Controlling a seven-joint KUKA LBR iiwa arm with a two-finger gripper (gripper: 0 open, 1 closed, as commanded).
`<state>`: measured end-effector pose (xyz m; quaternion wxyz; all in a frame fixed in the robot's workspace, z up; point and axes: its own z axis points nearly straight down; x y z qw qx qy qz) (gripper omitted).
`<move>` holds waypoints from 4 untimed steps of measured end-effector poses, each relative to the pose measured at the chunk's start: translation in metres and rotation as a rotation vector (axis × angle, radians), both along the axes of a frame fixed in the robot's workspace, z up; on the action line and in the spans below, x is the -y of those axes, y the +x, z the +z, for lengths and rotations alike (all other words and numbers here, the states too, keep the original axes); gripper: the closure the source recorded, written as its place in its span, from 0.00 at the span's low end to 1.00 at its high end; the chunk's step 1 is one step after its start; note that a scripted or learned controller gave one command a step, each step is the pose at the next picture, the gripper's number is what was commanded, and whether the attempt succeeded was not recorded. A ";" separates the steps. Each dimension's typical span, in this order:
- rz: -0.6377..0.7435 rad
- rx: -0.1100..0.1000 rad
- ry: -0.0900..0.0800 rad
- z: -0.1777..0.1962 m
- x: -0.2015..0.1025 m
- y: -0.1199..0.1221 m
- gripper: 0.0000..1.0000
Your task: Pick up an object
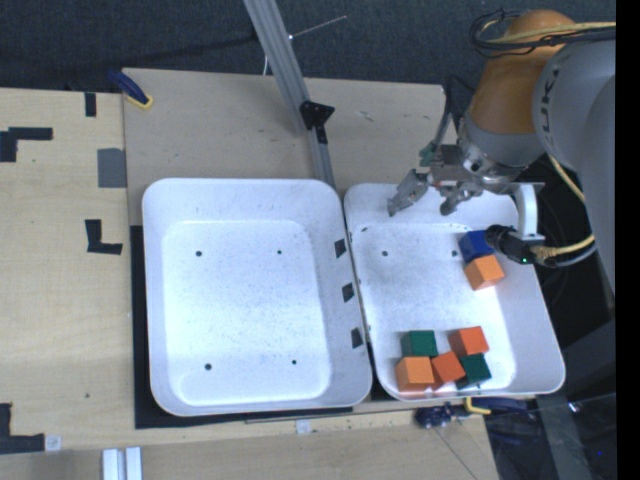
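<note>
Blocks (442, 360) cluster well below open hand (428, 198); nothing held.

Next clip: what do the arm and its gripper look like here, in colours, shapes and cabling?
The arm is bulky and rounded, light grey with a broad orange band above the wrist. Dark and yellowish cables loop over the orange band and run along the arm's side. The gripper is small, grey metal, ending in two thin dark fingers. A white bracket beside it carries a dark part with a small green light.
</note>
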<state>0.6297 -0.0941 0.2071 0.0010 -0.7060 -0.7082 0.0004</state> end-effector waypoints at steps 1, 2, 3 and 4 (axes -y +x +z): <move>0.000 0.000 0.000 0.000 0.000 0.000 0.00; -0.001 -0.006 -0.002 -0.064 0.002 -0.004 0.00; -0.001 -0.005 -0.002 -0.119 0.001 -0.006 0.00; 0.001 -0.001 0.000 -0.106 0.000 -0.005 1.00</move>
